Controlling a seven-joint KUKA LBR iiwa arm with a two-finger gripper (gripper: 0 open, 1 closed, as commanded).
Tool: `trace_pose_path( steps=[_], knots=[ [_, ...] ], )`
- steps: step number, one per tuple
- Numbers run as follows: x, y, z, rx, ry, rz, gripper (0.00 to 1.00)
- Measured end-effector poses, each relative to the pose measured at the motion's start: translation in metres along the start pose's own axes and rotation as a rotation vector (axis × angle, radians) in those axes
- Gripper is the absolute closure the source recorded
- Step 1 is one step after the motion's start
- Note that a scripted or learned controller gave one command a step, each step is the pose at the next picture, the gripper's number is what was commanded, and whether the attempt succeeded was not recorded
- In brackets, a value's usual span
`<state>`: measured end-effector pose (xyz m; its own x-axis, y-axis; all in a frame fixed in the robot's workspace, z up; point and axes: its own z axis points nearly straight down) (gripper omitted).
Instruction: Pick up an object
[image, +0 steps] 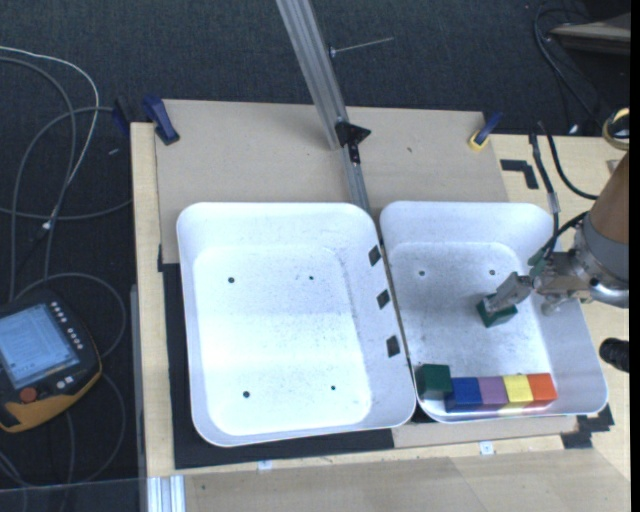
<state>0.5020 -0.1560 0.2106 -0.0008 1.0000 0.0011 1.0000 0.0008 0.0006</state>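
A small green block (495, 314) is gripped by the tool (503, 300) inside the right bin (570, 345).

The block is seen between the tool's fingers, near the bin's middle. Along the bin's near wall a row of blocks is lined up: green (433, 380), blue (463, 392), purple (493, 390), yellow (517, 388), orange (541, 387). The left bin (200, 250) sits just beside, on the worktop (250, 150).

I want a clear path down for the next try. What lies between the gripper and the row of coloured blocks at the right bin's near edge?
In the camera view, bare white bin floor separates the gripper from the block row.
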Motion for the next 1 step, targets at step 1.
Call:
trace_pose_path(
  steps=[1],
  knots=[
    [-0.0028,0.0295,0.1031,0.009,0.002,0.0,0.0]
  ],
)
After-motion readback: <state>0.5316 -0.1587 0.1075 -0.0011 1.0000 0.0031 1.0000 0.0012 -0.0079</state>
